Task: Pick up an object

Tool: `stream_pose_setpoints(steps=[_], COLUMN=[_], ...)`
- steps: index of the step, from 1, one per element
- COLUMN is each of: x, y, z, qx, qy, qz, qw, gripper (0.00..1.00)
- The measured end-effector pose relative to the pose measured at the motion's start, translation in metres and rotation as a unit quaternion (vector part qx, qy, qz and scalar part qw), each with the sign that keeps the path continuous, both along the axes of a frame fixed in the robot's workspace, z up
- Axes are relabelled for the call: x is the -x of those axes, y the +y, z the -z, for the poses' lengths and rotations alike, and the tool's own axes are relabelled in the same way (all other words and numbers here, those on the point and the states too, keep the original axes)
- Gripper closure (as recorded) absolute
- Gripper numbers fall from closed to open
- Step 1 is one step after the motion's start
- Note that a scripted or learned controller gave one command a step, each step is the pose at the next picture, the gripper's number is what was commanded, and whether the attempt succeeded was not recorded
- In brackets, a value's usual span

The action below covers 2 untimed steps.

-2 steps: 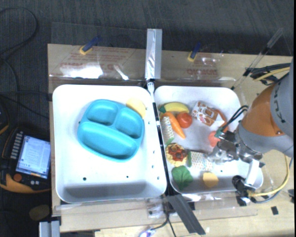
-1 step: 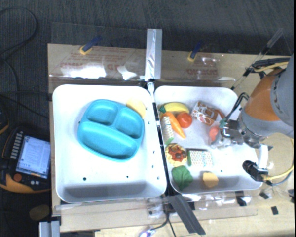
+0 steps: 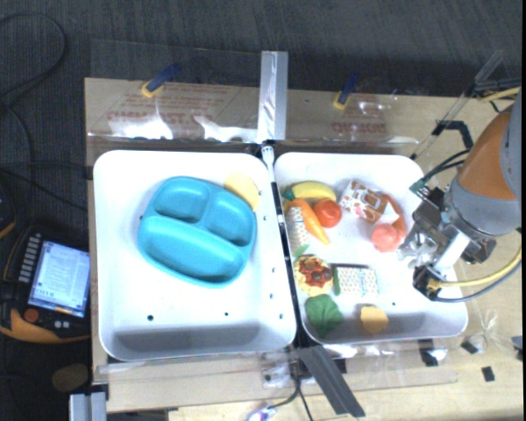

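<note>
The gripper hangs over the right side of the right bin; I cannot tell if it is open or closed. Just left of it lies a small, round, smooth pink-red toy fruit, below a red-and-white packet.

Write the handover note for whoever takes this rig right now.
End effector: at the right side of the right bin, beside the pink ball; its grip state is unclear from this view.
Things: toy foods lie in the right bin, among them the banana, tomato, red-and-white packet and orange block. The blue divided plate and a pale yellow piece are in the left bin.
Done: nothing looks lifted yet.
Left: grasp one item, likely the pink ball, and raise it.
</note>
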<state>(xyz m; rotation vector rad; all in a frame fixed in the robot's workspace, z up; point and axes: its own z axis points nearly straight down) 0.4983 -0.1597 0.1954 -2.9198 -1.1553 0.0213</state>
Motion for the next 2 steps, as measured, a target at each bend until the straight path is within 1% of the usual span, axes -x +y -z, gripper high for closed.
stream_pose_setpoints(steps=[1,2], x=[0.017,0.016], y=[0.117,0.060], z=[0.016,-0.053], qx=[0.0013,0.0002], qy=[0.000,0.000], qz=[0.145,-0.023], qw=[0.9894,0.9997], gripper=[1.00,1.00])
